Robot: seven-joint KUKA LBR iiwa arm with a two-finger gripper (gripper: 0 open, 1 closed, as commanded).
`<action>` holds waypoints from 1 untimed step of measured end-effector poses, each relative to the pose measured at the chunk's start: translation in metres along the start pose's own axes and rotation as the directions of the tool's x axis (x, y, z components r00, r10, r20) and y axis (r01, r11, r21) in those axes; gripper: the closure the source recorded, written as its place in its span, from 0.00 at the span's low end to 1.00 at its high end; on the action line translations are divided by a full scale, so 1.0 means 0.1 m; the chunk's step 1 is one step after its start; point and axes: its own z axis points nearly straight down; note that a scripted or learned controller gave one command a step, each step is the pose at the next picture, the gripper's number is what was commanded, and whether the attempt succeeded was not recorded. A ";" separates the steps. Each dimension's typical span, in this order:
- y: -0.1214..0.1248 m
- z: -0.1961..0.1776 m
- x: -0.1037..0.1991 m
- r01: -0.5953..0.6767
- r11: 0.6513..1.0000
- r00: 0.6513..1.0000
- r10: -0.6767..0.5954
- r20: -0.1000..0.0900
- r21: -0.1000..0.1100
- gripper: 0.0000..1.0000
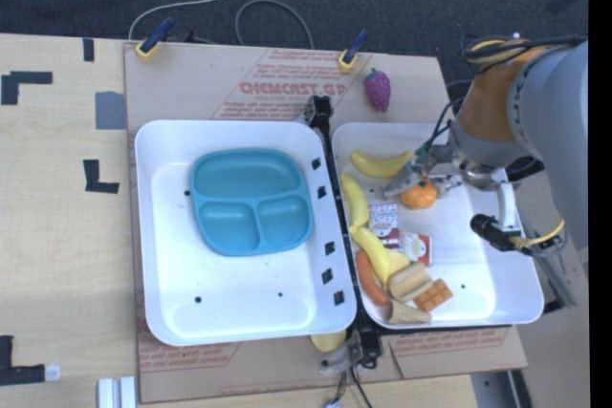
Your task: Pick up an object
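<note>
The arm is reaching in over the right bin (497, 301), and its pincer (421, 186) is sitting low, right at a small orange fruit (419, 197) near the bin's far side. The metal parts are touching or almost touching the top of this fruit, but I cannot tell how far the pincer is open, or if it is really gripping anything.

To do this step well, I think the pincer should be centring on the round fruit, so that it is not rolling away, and closing gently before lifting straight up. The banana (381, 164) is lying just beside it, so it should not be catching that one too.

Other food pieces are crowding the near-left part of the same bin: a small red-and-white carton (384, 219), more yellow pieces and some bread-like toys. The left bin (163, 301) is carrying a blue divided plate (252, 203).

On the cardboard (277, 86) under the bins on the worktop, red printing is reading something like "CHEMCAST", upside-down; the rest is too small for me. The carton's label I cannot read.
</note>
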 end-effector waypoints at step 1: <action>0.02 -0.19 0.00 0.001 1.000 1.000 -0.001 -0.002 -0.003 1.00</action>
